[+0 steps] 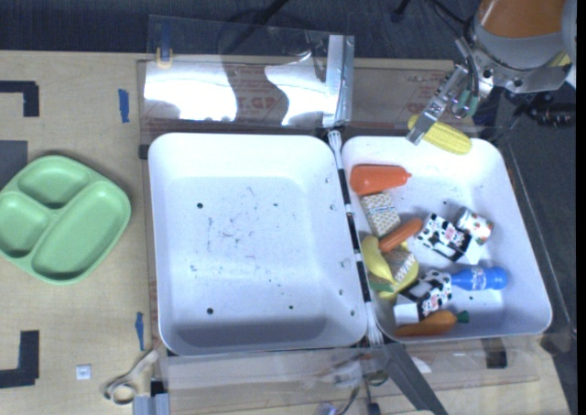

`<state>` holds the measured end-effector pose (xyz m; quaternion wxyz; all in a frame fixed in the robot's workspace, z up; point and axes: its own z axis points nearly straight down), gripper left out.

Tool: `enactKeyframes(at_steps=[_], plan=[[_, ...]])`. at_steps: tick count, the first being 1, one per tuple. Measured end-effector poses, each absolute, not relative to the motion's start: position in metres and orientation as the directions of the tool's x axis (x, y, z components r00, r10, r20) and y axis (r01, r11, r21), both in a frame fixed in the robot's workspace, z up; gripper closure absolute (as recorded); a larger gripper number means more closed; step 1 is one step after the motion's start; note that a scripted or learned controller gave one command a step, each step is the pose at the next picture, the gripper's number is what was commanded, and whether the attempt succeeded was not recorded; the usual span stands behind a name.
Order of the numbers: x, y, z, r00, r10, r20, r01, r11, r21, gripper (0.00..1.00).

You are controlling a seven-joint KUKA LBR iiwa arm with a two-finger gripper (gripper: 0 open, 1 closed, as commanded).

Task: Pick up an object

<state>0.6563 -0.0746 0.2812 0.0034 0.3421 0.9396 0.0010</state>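
Observation:
My gripper (430, 125) hangs over the far rim of the right bin (524, 248), reaching in from the upper right. A yellow corn cob (450, 138) sits across its fingers (422, 128), with yellow showing on both sides of the front finger, so the gripper looks shut on the cob. In the bin below lie an orange carrot-shaped toy (377, 177), a patterned box (381, 212), a banana (374, 262), two cow-patterned toys (439, 237) (430, 289), a blue bottle (482, 278) and a small carrot (427, 322).
The left bin (247, 239) has a bare white floor. A green divided plate (59, 216) rests on the bench at far left. A shiny clear panel (247, 79) stands behind the left bin. The arm's orange band (522, 1) fills the upper right.

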Motion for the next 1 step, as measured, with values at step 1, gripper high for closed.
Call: enactKeyframes(at_steps=[1], plan=[[0.6155, -0.1079, 0.2532, -0.628, 0.778, -0.001, 0.778, 0.628, 0.002, 1.00]])
